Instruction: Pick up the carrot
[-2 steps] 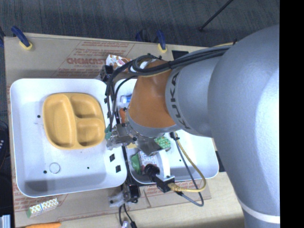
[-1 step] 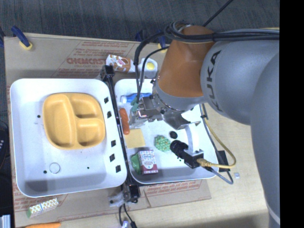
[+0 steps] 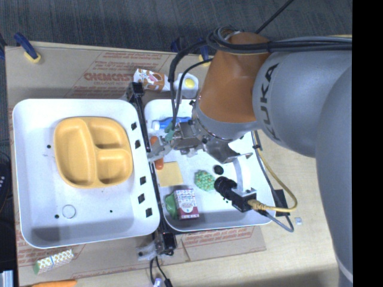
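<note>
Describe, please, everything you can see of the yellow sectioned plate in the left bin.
The yellow sectioned plate is a rounded-square tray that looks like matte moulded plastic, mustard yellow throughout. Raised ridges divide it into three wells: one long well down its left side and two smaller ones stacked on its right. It lies flat, right way up, slightly rotated, in the upper middle of the left white bin, resting on the bin floor. Nothing lies in its wells, and nothing else touches it.
</note>
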### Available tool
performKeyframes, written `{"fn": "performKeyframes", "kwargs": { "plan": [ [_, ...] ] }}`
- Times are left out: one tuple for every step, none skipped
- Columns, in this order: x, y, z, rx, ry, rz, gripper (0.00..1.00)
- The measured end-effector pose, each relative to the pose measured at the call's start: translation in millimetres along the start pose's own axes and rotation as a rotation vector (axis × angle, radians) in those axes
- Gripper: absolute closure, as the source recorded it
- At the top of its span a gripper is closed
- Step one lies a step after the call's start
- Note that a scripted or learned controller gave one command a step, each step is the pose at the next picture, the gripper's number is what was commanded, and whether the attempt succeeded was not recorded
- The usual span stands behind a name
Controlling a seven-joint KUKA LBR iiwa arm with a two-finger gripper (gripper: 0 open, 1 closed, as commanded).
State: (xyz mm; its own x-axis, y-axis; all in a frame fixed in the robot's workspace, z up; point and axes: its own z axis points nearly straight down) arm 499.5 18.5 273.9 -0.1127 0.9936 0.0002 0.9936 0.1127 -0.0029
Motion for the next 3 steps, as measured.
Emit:
{"fn": "performKeyframes", "kwargs": {
  "plan": [
    [-36,30,83,0.003,0.000,-0.007,0.00],
    [-27,30,83,0.003,0.001,-0.317,0.00],
    [-44,43,82,-0.001,0.000,-0.313,0.00]
  ]
}}
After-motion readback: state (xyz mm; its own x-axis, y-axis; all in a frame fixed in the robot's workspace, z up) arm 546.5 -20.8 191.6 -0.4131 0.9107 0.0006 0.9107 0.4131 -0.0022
